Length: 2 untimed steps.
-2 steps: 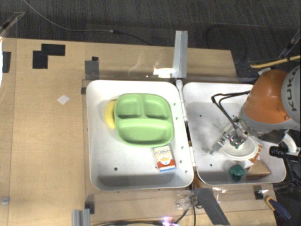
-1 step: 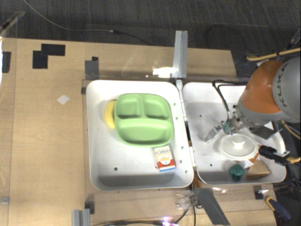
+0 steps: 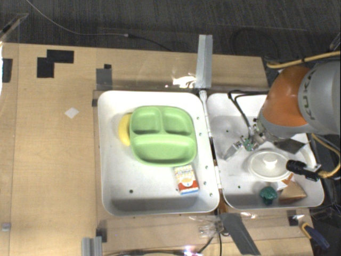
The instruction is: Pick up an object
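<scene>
Gripper (image 3: 233, 149) low in right bin (image 3: 229, 193), can't tell its state. Pickable things sit relative to green tray (image 3: 161, 135) in left bin (image 3: 114, 196): yellow item (image 3: 123, 129) tucked at its left edge, small carton (image 3: 186, 179) just below it.

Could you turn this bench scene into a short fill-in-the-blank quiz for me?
1. The green divided tray lies in the ____ bin.
2. The object peeking out from under the tray's left edge is coloured ____.
3. The small carton lies just ____ the tray in the picture.
4. The round white lid-like object lies in the ____ bin.

Missing words: left; yellow; below; right
</scene>
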{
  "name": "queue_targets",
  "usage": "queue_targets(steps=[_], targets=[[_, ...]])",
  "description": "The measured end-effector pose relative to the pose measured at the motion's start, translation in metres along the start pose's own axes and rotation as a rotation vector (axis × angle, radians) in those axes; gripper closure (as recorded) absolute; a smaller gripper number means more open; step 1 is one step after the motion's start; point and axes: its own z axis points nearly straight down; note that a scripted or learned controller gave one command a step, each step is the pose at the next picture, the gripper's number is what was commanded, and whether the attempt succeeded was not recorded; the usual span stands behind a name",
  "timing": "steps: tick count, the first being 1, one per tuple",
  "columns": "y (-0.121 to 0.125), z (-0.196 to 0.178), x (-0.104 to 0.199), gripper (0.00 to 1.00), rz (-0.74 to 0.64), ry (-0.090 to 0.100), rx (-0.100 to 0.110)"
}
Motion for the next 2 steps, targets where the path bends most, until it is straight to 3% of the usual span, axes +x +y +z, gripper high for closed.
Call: queue_targets(steps=[1,2], targets=[[0.0034,-0.0135,-0.0019,1.00,-0.003,-0.008,-0.010],[0.0034,-0.0134,-0.0018,0.00,-0.004,-0.008,-0.009]])
